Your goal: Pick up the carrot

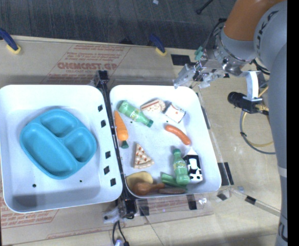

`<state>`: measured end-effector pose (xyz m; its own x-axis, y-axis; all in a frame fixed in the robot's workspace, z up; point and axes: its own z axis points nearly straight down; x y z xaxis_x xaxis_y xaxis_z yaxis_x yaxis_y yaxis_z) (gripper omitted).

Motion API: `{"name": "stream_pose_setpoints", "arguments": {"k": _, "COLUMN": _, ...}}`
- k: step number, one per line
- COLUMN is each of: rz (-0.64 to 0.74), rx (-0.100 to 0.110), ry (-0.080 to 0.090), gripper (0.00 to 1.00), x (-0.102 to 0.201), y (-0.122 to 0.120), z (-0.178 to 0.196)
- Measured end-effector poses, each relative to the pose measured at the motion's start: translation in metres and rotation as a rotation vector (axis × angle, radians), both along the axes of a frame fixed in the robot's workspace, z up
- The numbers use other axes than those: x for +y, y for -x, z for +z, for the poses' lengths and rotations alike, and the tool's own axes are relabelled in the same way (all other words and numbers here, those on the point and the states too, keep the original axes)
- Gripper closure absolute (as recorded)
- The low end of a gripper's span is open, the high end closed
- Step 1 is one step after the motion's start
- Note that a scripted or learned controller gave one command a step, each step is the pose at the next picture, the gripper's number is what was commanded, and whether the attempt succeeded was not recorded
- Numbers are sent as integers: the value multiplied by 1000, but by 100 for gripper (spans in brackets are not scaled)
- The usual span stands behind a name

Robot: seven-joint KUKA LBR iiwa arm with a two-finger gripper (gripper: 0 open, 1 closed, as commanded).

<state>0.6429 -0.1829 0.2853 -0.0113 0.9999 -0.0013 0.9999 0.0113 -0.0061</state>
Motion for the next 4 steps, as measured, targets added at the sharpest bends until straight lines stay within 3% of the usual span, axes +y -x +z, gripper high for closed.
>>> {"name": "stream_pose_setpoints", "arguments": {"k": 1, "rz": -91, "rx": 8, "ry": 0, "gripper": 0, "x": 82, "y": 26, "z": -185}}
{"name": "stream_pose_setpoints", "arguments": {"k": 2, "rz": 14, "rx": -7, "ry": -4, "gripper": 0, "x": 161, "y": 56, "z": -90}}
{"name": "stream_pose_setpoints", "arguments": {"k": 3, "rz": -158, "rx": 8, "ry": 1, "gripper": 0, "x": 143, "y": 86, "z": -95}}
{"name": "stream_pose_setpoints", "arguments": {"k": 4, "rz": -534, "rx": 4, "ry": 1, "gripper": 0, "x": 91, "y": 58, "z": -195}}
